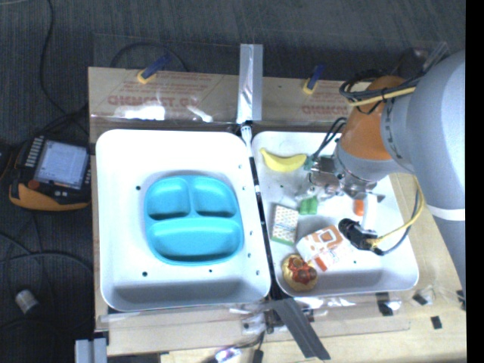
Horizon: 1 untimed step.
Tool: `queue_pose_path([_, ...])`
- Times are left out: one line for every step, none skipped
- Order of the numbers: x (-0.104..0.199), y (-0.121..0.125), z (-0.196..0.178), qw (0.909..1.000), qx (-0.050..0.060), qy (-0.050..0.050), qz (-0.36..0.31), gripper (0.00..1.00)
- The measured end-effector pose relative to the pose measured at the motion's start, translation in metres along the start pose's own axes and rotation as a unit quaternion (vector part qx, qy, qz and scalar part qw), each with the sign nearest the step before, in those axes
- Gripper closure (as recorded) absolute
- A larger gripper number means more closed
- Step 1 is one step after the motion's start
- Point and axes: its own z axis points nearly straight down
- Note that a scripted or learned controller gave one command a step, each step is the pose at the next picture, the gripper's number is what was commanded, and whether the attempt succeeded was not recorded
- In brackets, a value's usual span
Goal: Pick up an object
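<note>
We're down in the right bin, gripper low over the clutter near its back. Likeliest target is the small green piece just under and in front of the gripper, mid-bin, between the banana and the checked packet. We'd guess it's light and rigid, probably plastic, so slippery; take it across its narrow sides, dead centre, or it squirts out. It's small and partly blurred, so shape is uncertain.

We can't tell whether the gripper is open or closed on anything; the wrist hides that end. No object visibly held.

Alternatives nearby:
- banana: back-left corner, touching the wall. Looks like a toy, stiff, curved; grip mid-body across the curve. Wall limits clearance.
- checked packet: flat, against the left wall, thin and probably soft; poor pinch target.
- white carton with orange print: centre-front, light, boxy, crushable; grip the short sides.
- red-gold ball: front-left, round, shiny, will roll.
- orange tube: right of the gripper, partly hidden by the arm.

Left bin holds the blue tray, well apart. Both bins sit on the table.
</note>
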Motion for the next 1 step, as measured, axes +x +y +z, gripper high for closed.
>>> queue_pose_path([0.0758, 0.0083, -0.0834, 0.9951, 0.007, 0.0, -0.098, 1.0])
